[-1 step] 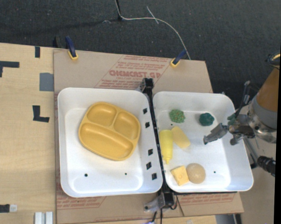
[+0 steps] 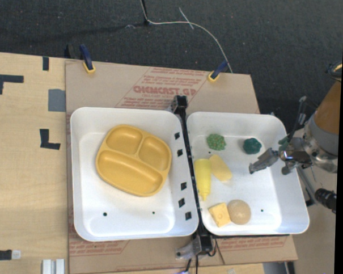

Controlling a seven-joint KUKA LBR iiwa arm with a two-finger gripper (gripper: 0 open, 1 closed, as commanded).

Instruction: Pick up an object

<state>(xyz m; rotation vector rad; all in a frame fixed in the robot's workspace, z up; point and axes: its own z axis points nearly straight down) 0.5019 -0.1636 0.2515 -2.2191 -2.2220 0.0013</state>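
Note:
The right bin [image 2: 274,124] holds several small items. A green lumpy piece [image 2: 216,142] and a dark teal ball [image 2: 251,145] lie at its back. A long yellow piece [image 2: 203,177] lies by the divider, with a pale yellow piece [image 2: 220,168] touching it. At the front a yellow block [image 2: 219,214] sits against a tan ball [image 2: 239,211]. My gripper [image 2: 274,165] hangs over the bin's right side, a little right of and below the teal ball. Its fingers stand apart with nothing between them.
The left bin [image 2: 81,186] holds a yellow divided plate [image 2: 134,159]. A black divider [image 2: 184,162] runs between the bins. The grey and orange arm [image 2: 325,129] reaches in over the right bin's rim. Two clamps [image 2: 87,59] hold the cardboard base at the back.

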